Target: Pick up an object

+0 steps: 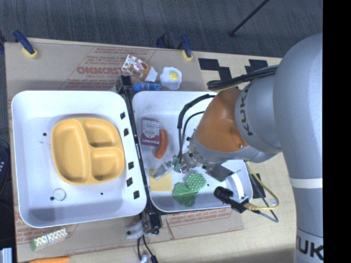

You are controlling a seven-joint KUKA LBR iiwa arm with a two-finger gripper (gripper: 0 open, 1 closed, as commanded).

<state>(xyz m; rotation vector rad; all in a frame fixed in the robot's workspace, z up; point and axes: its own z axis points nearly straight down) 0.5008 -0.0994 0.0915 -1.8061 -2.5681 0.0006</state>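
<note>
The right bin (159,98) holds a red sausage (160,144), a dark red packet (150,130), a yellow cheese slice (160,183) and a green leafy toy (185,193) with a pale green netted piece (195,180) on it. My gripper (176,165) reaches down near the bin's middle, just right of the sausage and above the cheese slice. The arm's orange band (219,126) hides most of it. A small grey piece (160,172) lies just left of the gripper's tip.
The left bin (27,147) holds a yellow divided tray (88,149). Behind the bins lie a patterned packet (134,66), a blue item (146,86) and a white-and-yellow egg toy (171,77). A small wrapped item (49,238) lies at the front left.
</note>
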